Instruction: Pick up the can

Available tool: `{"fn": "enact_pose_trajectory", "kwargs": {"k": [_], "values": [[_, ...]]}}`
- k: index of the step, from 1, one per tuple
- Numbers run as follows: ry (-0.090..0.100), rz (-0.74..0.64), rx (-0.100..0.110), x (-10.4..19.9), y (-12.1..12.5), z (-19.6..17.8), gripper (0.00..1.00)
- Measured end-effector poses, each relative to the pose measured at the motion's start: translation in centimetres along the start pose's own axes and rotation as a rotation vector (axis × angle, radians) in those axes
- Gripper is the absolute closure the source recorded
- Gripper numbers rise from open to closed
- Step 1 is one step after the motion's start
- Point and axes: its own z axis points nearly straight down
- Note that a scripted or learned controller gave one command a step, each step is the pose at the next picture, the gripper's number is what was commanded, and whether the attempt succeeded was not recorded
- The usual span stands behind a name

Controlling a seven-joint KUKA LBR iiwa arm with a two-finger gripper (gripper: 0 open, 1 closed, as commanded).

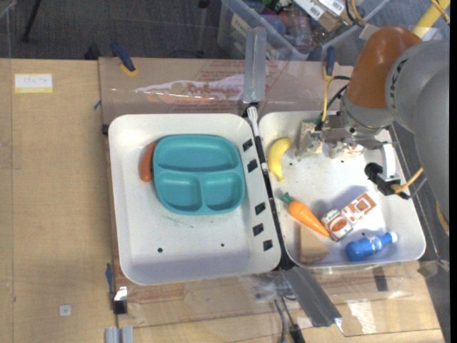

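One hand (310,140) low beside the banana (277,157)

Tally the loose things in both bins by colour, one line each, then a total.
Teal: 1, the divided plate
Orange: 2, the carrot and the thing under the plate's left edge
Yellow: 1, the banana
Blue: 1, the bottle
White and orange: 1, the can
Total: 6
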Motion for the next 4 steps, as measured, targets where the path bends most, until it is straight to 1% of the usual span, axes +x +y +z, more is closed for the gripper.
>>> {"fn": "enact_pose_trajectory", "kwargs": {"k": [1, 2, 3, 4], "values": [[-0.003, -0.053, -0.012, -8.2, -2.2, 0.9, 0.00], [0.002, -0.094, -0.013, -8.2, -13.6, 1.0, 0.00], [-0.006, -0.075, -0.020, 1.4, -17.1, 1.1, 0.00], [-0.001, -0.018, -0.006, -8.8, -12.8, -8.8, 0.00]]}}
